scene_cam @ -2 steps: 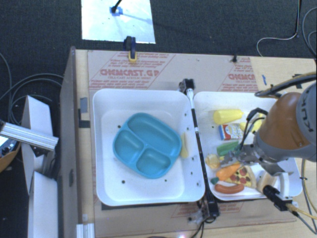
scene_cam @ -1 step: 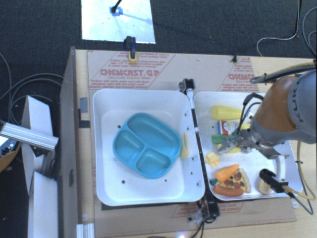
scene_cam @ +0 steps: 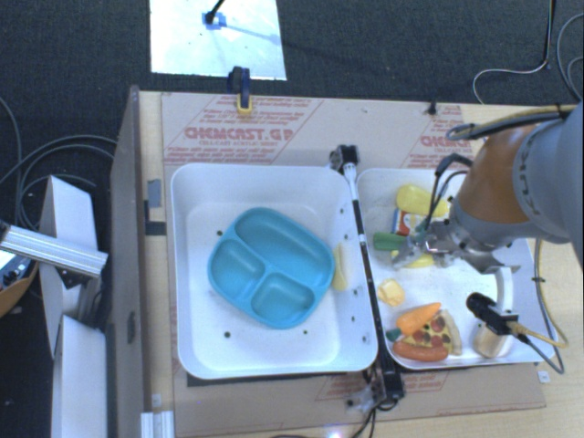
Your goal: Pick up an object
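Green piece point(scene_cam: 388, 241), lying in the right bin point(scene_cam: 452, 290) close to its left wall, looks the likeliest target, since the hand point(scene_cam: 427, 243) sits low just to its right, a little right of frame centre. A curved yellow piece point(scene_cam: 418, 262) lies just below the hand, perhaps touching it. A red and blue packet point(scene_cam: 402, 219) and a larger yellow item point(scene_cam: 415, 197) crowd in just above. Whether the hand is wide or narrow cannot be told, because the wrist hides it. Nothing can be seen held.

Crowding is the main risk. A closing grasp could catch two pieces at once, or pinch only an edge so the piece slips out on the lift. The green piece also lies near the dark rail point(scene_cam: 362, 245) between the bins, so a nudge could jam it against the wall. The carrot point(scene_cam: 418, 318) and pizza slice point(scene_cam: 438, 334) lie lower in the frame, clear of the hand. The blue plate point(scene_cam: 271, 267) lies in the left bin point(scene_cam: 265, 185).
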`<state>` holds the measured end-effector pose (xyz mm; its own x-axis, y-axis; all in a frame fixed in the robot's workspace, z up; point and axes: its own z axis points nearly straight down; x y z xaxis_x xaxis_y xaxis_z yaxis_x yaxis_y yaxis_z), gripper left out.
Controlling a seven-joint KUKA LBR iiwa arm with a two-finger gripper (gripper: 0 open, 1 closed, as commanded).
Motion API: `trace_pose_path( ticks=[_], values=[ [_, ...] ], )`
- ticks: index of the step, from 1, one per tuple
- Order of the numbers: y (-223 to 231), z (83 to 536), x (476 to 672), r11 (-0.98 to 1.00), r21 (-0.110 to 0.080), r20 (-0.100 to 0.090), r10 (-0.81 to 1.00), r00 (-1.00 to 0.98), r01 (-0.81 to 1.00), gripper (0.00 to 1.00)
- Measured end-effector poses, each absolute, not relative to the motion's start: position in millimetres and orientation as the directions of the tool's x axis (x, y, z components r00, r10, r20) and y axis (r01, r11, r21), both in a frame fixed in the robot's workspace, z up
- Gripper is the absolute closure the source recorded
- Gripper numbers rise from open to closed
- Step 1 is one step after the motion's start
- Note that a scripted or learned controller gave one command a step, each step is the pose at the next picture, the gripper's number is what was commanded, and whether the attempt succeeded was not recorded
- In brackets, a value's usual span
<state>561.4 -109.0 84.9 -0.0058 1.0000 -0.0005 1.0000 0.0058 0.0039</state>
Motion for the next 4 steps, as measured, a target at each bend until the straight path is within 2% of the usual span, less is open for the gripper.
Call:
trace_pose_path(
  ticks=[1,2,3,4],
  values=[
    [-122.4,85.5,627.7,0.006,0.007,-0.002,1.0,-0.006,1.0,0.0],
    [-141.4,82.1,664.6,0.003,-0.025,0.002,1.0,-0.003,1.0,0.0],
    [-140.8,92.7,664.9,0.008,-0.018,-0.002,1.0,-0.008,1.0,1.0],
    [-165.4,151.3,628.0,-0.002,0.005,-0.003,1.0,0.002,1.0,1.0]
  ],
)
